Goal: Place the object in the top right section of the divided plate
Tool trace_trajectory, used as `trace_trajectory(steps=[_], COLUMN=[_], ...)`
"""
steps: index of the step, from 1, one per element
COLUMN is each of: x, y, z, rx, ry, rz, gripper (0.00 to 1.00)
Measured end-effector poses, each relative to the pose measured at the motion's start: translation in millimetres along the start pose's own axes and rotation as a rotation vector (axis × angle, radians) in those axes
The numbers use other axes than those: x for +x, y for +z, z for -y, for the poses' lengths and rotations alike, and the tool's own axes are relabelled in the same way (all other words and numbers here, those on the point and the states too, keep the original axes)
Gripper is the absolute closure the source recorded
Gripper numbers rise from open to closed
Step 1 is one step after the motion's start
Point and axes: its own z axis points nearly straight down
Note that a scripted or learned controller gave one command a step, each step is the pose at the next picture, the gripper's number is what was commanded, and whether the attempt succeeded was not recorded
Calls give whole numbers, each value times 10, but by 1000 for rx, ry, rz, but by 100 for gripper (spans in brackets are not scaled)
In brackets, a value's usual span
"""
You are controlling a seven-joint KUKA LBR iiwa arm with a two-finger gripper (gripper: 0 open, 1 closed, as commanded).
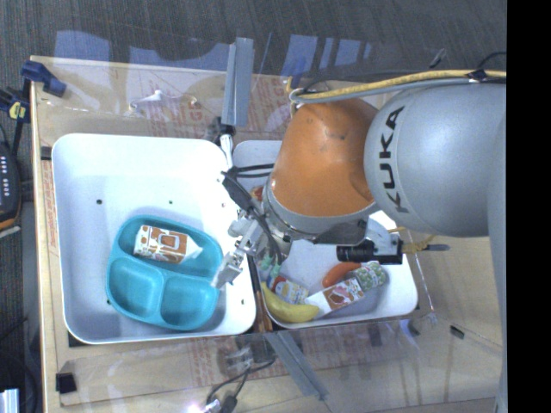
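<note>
Gripper [244, 249] at wall between bins [77, 157], just right of plate [138, 286]; carton [161, 243] lying leftward, long axis crosswise, in plate's upper section. Open or closed: can't tell.

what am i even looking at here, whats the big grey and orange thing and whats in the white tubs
One camera looks down at a slant on a bench with two white bins. The big grey and orange shape is a robot arm reaching in from the right. Its gripper hangs near the bins' shared edge. The left bin holds a blue divided plate with a small printed carton in its large upper section. The right bin holds a banana and other packaged food items.
</note>
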Motion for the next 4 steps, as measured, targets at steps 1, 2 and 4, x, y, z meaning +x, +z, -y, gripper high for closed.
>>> trace_trajectory(steps=[1,2,4], x=[-6,-241,39], y=[-99,85,304], z=[-9,-691,49], rx=[1,-2,-1], ry=[-4,-125,-541], rz=[0,2,0], gripper=[100,100,100])
